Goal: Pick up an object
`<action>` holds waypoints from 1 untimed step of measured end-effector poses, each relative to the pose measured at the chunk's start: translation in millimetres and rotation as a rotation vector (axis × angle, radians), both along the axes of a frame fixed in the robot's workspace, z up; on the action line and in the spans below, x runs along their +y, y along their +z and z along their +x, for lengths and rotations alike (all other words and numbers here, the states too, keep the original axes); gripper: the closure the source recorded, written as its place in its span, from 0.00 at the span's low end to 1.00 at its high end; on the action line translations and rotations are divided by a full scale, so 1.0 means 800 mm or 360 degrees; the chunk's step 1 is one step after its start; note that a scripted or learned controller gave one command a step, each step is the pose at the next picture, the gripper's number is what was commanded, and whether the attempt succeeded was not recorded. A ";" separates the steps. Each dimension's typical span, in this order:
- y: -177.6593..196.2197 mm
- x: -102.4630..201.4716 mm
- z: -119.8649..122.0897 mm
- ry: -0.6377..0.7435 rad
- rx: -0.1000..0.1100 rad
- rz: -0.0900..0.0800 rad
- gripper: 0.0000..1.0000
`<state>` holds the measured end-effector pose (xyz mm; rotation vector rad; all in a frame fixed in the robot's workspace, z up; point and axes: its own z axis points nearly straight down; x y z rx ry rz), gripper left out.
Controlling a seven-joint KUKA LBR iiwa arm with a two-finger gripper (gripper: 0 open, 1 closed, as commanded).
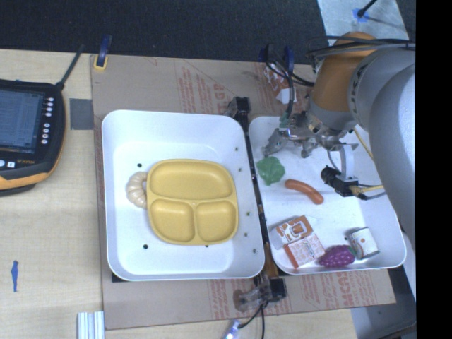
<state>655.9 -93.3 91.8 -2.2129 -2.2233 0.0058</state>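
At the right bin's [395,260] near edge are found a purple grape bunch [337,257], a small can [362,242] and a red-and-white packet [300,241]. A sausage [304,191] lies mid-bin, a green leafy piece [270,169] by the left wall. The pincer [291,142] is poised at the far left corner, above the green piece; its state cannot be told. The left bin [120,189] is occupied by a yellow divided tray [192,200].
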 end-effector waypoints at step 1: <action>0.015 0.001 0.000 0.0001 -0.0006 -0.0001 0.00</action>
